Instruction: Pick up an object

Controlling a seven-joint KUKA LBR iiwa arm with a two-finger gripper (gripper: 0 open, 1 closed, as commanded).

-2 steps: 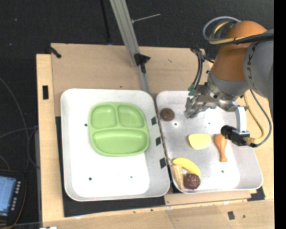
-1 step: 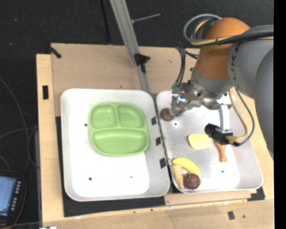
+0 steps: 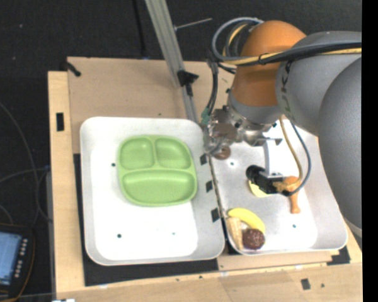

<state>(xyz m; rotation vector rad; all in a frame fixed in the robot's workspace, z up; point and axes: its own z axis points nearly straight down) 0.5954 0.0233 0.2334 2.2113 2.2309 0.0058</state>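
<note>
Gripper point(image 3: 219, 145) low over right bin point(image 3: 315, 231) upper-left corner, jaw state cannot tell, banana point(image 3: 246, 218) at frame bottom, long axis upper-left to lower-right

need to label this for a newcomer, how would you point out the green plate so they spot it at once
Start at the left white bin. The green plate lies flat in its upper half, with three compartments. It is the sole green thing; the small items sit in the other bin.

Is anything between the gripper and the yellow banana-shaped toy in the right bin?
Nothing visible: bare bin floor separates the gripper from the yellow banana-shaped toy. A dark round object touches the toy's near side.
</note>
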